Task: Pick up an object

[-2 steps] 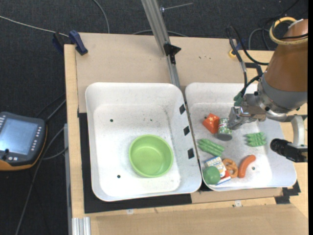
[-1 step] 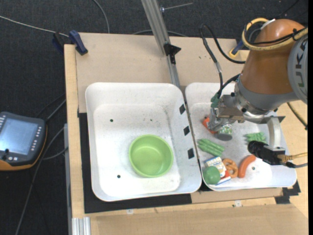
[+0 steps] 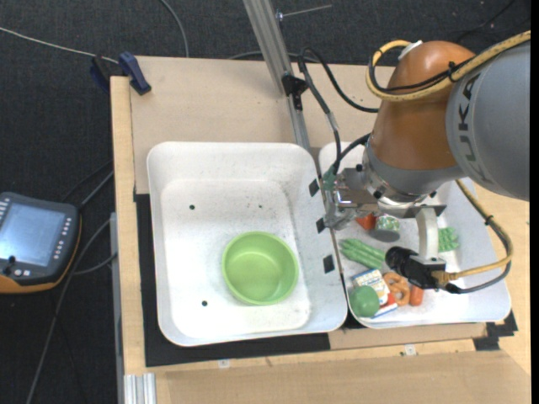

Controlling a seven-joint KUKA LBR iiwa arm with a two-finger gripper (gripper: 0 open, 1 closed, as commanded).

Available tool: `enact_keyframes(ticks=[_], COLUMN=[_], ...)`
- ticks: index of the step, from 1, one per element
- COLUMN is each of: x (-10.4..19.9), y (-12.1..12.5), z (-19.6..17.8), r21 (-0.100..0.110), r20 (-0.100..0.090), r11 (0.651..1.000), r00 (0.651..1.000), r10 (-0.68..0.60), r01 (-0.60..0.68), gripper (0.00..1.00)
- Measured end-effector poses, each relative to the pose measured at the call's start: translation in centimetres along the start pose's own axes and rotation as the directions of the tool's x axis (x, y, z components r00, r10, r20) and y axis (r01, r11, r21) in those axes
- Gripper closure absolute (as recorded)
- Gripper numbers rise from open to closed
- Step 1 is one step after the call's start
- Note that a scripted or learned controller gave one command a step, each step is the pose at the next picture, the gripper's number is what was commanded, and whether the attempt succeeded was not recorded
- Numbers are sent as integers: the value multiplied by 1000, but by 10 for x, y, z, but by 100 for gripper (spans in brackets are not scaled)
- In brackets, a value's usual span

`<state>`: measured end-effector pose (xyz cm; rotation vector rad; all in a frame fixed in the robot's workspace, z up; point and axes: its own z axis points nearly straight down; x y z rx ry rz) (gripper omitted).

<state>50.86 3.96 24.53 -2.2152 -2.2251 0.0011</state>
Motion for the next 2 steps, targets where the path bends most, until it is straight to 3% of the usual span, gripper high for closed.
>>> enact_keyframes(ticks=[1, 2], x=[51, 49], y=[-7, -6], z=[15, 15], r21=[0, -2], r20=[0, 0], r11=[1000, 1000], r00=[1000, 1000], r10=[0, 4], r01=[0, -4], gripper=[100, 0])
